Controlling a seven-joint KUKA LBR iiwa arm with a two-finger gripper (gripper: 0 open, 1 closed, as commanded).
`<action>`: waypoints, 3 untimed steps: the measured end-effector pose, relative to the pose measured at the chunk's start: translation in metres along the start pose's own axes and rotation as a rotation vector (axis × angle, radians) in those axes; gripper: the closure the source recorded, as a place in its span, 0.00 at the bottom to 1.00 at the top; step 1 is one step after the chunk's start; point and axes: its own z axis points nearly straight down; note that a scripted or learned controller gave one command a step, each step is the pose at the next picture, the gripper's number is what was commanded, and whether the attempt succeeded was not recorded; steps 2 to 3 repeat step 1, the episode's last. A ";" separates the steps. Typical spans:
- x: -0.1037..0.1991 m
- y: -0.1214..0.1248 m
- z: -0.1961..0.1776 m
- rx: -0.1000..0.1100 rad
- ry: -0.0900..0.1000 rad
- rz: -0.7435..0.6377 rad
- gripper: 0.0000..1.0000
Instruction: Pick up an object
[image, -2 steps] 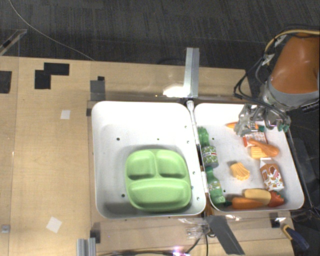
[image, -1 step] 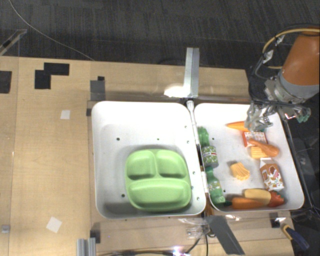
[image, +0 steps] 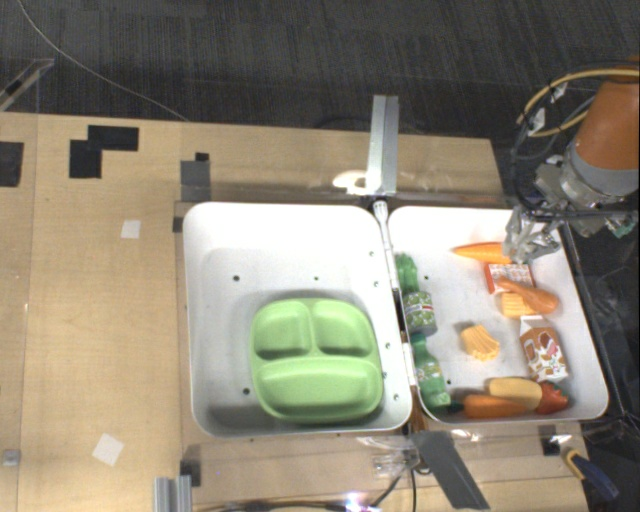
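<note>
Arm: the grey arm with its orange band (image: 612, 125) comes in at the upper right, over the far right corner of the right bin.
Gripper: the two-finger metal gripper (image: 527, 240) hangs over the upper right part of the right white bin (image: 592, 400), just beside the thick end of the orange carrot; whether its fingers are spread or pressed together I cannot tell, and nothing is seen between them.
Nearest thing: one orange plastic carrot (image: 480, 252), lying flat near the far wall of the right bin, long axis left to right, pointed tip toward the left.
Left bin: the left white bin (image: 210, 240) holds one green three-compartment plastic tray (image: 316, 358), set toward its near right corner, the large compartment nearest the front.
Along the divider: two green plastic bottles (image: 416, 310), end to end against the right bin's left wall, long axes running front to back.
Right bin, count: one small red-and-white packet (image: 508, 276), one orange oblong toy (image: 530, 298), one yellow ridged piece (image: 480, 342), one brown-and-white carton (image: 543, 354).
Front wall: one yellow oblong toy (image: 514, 388) and one red-orange oblong toy (image: 495, 406), both lying left to right.
</note>
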 end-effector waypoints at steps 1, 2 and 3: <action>0.041 0.027 -0.040 0.001 -0.001 -0.426 1.00; 0.041 0.027 -0.040 0.001 -0.001 -0.426 1.00; 0.041 0.027 -0.040 0.001 -0.001 -0.426 1.00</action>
